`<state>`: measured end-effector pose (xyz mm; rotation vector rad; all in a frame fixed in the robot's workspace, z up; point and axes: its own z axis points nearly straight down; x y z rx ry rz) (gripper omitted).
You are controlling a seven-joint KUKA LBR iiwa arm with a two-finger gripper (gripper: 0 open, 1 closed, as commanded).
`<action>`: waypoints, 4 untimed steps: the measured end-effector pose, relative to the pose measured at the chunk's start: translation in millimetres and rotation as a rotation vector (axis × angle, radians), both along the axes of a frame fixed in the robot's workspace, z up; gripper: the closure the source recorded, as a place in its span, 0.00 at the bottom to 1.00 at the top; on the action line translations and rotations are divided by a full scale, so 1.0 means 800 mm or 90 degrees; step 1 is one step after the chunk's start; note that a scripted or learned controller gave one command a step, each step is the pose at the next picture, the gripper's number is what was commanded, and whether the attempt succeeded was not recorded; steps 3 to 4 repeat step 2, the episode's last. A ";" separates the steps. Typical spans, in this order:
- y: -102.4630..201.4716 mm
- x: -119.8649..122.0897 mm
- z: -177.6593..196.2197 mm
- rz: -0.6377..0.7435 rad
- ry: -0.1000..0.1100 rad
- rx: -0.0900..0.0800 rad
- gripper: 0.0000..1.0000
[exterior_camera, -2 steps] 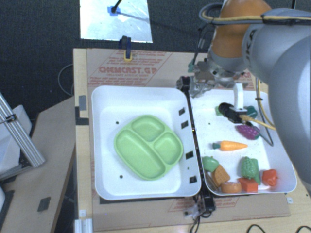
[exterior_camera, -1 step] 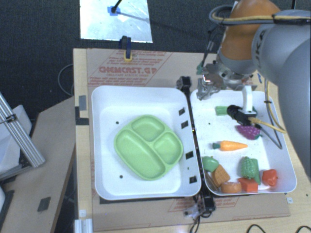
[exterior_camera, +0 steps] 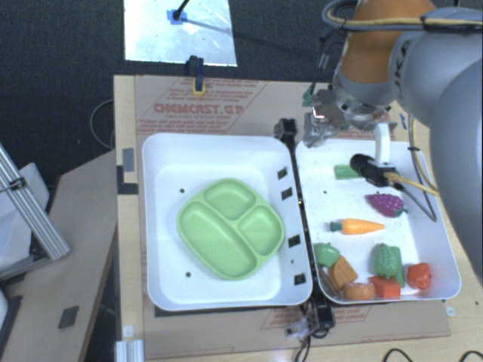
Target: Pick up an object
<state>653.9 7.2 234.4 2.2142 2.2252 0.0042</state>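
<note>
My gripper [exterior_camera: 318,133] hangs above the back left corner of the right bin [exterior_camera: 438,236], with nothing seen in it. Toy foods lie in that bin. A green piece [exterior_camera: 345,172] sits nearest, just right of and in front of the gripper, partly hidden by the robot's bracket. Further forward are purple grapes [exterior_camera: 385,203] and an orange carrot [exterior_camera: 358,226]. At the front lie a green pepper [exterior_camera: 386,261], a red piece [exterior_camera: 419,275], a red block [exterior_camera: 388,287], an orange piece [exterior_camera: 359,291], a tan wedge [exterior_camera: 343,271] and a green round piece [exterior_camera: 326,253].
The left bin [exterior_camera: 170,164] holds a green divided plate [exterior_camera: 230,228]. A black-clipped divider [exterior_camera: 294,202] runs between the two bins. The big grey arm [exterior_camera: 430,59] fills the space above the right bin's back. A shiny sheet [exterior_camera: 179,21] lies behind the bench.
</note>
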 end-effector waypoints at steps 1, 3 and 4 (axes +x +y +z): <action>0.003 0.000 0.000 0.000 0.001 0.000 1.00; 0.009 -0.005 -0.001 0.000 0.001 0.000 1.00; 0.009 -0.005 -0.001 0.000 0.001 0.000 1.00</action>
